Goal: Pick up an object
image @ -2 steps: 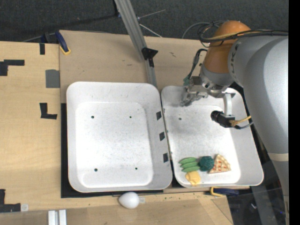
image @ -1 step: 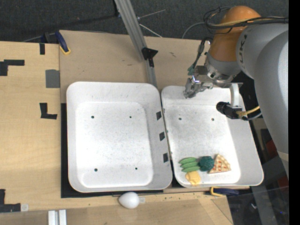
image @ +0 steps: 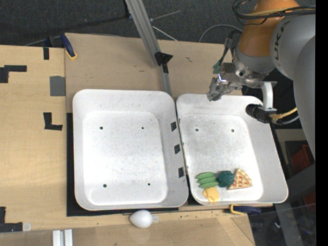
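Hovering over the far rim of the right bin (image: 266, 137), my claw (image: 215, 94) carries nothing I can see; open or closed, I cannot tell; toy food (image: 224, 181) lies at that bin's near edge.

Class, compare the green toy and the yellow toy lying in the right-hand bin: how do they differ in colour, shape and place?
The green toy is bright green, long and lobed, lying crosswise; the yellow toy is yellow, shorter and blockier. The green toy lies farther from the front rim of the right bin; the yellow toy lies just in front of it, nearer that rim. Both rest in the bin's front corner area, close together.
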Motion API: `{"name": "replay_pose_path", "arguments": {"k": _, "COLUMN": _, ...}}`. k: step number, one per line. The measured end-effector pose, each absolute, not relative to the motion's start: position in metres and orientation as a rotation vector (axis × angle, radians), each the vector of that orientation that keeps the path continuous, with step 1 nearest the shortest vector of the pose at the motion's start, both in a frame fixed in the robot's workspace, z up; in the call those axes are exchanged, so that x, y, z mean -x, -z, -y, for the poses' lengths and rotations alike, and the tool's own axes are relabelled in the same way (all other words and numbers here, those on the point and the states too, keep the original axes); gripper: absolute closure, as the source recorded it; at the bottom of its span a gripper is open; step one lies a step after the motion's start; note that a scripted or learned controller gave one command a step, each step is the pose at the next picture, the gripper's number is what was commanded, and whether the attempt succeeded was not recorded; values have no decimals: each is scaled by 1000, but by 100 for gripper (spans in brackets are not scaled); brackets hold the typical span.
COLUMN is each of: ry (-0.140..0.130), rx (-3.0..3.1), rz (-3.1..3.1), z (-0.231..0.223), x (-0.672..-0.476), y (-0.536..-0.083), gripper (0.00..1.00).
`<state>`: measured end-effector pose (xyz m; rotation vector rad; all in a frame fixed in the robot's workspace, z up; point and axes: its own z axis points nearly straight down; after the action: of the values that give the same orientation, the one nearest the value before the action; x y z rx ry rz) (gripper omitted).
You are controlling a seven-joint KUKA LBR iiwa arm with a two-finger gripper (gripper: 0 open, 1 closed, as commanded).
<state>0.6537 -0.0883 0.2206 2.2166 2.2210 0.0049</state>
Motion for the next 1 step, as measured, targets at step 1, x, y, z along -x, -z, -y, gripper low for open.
{"name": "replay_pose_path", "arguments": {"k": 1, "ry": -2, "rx": -2219, "rz": -2222, "z": 88, "x": -654, "y": -240, "gripper": 100}}
